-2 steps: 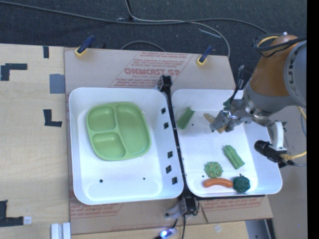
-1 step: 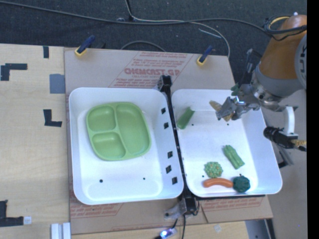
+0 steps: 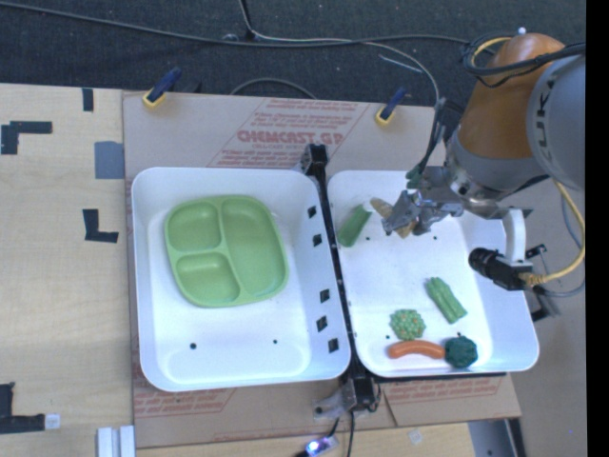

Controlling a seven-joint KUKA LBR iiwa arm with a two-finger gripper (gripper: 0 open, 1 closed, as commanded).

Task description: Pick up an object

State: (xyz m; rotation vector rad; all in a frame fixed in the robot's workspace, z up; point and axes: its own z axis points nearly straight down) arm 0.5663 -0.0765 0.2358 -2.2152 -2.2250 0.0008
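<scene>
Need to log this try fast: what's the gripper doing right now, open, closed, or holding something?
Gripper: cannot be told; it hangs over the right bin beside the green piece, with nothing seen between its tips.

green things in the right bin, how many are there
4: a green wedge by the divider, a ridged green stick, a light green floret, a dark green ball. The gripper may hide more.

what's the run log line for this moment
arm: over right bin | gripper: near green pepper piece, nothing seen held | left bin: green divided plate
</scene>
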